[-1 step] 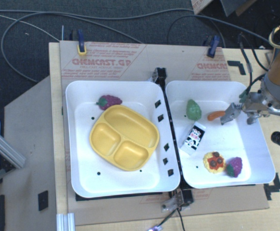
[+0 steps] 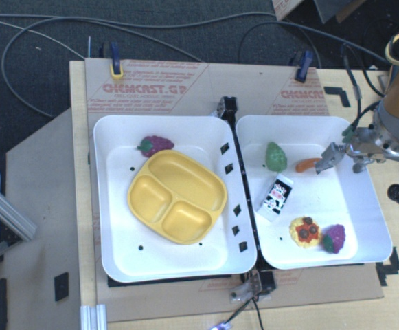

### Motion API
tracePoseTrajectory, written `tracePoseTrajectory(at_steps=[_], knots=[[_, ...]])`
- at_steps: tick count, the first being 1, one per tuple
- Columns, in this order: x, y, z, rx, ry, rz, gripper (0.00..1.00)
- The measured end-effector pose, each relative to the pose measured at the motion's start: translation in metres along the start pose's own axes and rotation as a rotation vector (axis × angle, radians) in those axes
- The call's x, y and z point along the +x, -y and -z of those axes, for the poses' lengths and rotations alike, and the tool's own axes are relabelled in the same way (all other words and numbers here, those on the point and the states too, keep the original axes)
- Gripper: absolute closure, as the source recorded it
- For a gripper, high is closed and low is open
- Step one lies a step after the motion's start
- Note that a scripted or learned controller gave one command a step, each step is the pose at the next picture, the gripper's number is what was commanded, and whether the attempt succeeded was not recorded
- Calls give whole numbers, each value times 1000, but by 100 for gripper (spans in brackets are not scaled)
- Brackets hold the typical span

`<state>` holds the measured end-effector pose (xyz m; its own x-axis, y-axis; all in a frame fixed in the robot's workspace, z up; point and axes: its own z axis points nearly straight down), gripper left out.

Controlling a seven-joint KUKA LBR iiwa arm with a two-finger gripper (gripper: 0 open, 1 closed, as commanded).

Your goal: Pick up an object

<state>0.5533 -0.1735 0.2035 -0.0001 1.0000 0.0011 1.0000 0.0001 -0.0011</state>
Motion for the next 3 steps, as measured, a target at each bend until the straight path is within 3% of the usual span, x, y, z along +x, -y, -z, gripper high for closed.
tracePoseTrajectory(at_steps=[2,3], knots=[[12,-7,-118,6,-2,0,0],[13,-7,-119,2,-1,0,0]])
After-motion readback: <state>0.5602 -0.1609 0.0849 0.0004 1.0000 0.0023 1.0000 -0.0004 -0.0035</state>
